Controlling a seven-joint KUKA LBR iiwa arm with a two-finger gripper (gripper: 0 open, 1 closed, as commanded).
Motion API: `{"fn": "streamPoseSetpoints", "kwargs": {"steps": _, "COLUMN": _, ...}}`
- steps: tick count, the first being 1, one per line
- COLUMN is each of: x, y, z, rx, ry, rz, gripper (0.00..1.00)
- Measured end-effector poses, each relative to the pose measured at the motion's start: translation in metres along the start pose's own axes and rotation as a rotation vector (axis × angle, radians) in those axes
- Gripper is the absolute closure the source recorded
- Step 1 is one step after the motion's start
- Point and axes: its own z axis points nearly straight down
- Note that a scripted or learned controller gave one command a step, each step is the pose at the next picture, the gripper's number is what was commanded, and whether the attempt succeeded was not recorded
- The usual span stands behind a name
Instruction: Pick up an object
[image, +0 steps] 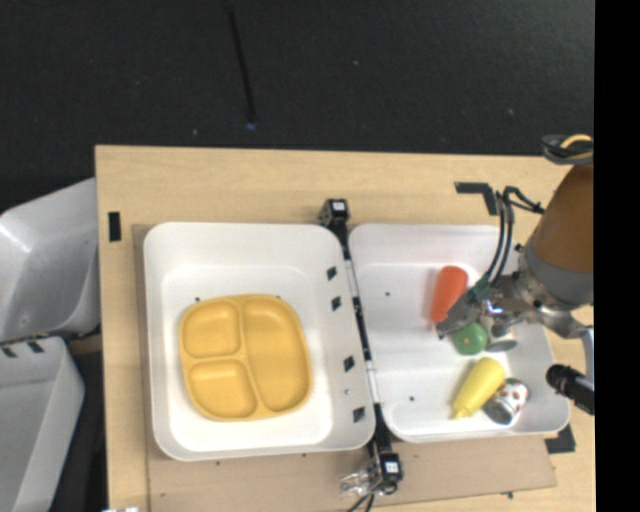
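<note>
While gripper (470, 322) (fingers' state unclear) hovers over R bin (400, 400), 4 items there, 1 yellow tray (243, 356) left.

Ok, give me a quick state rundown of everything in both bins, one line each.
Yellow divided plate: flat in the left bin.
Orange carrot-like piece: lying in the right bin, beside the claw.
Green round piece: right under the claw; grip unclear.
Yellow piece: lying tilted, near front.
Small white-and-red item: beside the yellow piece.

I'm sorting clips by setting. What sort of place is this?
Likely a robot lab bench for grasping trials: two white bins side by side on a wooden board, toy items like an orange carrot, and a yellow divided plate.
</note>
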Motion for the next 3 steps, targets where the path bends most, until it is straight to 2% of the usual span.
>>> {"fn": "streamPoseSetpoints", "kwargs": {"steps": 2, "x": -0.011, "y": -0.002, "z": 0.112, "rx": -0.001, "ry": 0.0, "rz": 0.001, "gripper": 0.0}}
{"fn": "streamPoseSetpoints", "kwargs": {"steps": 3, "x": -0.011, "y": -0.001, "z": 0.099, "rx": -0.007, "ry": 0.001, "rz": 0.007, "gripper": 1.0}}
